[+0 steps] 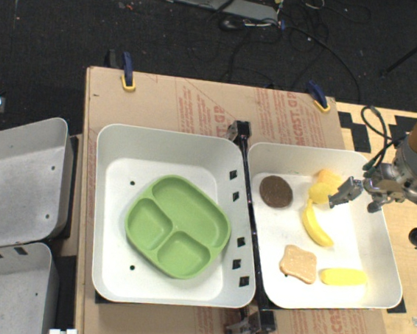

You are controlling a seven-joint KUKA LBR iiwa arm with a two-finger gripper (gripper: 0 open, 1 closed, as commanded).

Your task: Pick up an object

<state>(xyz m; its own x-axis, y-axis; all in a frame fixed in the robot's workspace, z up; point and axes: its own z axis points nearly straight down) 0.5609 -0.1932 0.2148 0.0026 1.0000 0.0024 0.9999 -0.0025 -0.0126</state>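
- Tabletop (200, 110): brown board bearing red print, held by two blue-and-yellow clamps (128, 72) at its far edge.
- Left bin (110, 189): white, shallow, touching the right bin (384, 255) along a black divider strip (244, 211).
- Grey perforated trays (15, 172): beside the tabletop, at the left.
- Black cables (296, 38): on dark floor beyond.

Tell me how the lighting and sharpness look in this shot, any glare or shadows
Camera view: even, soft overhead light; the white bins are bright but not blown out, no strong glare; faint shadows under the green tray and banana; food items sharp, the gripper slightly soft; dark floor at the top underexposed.
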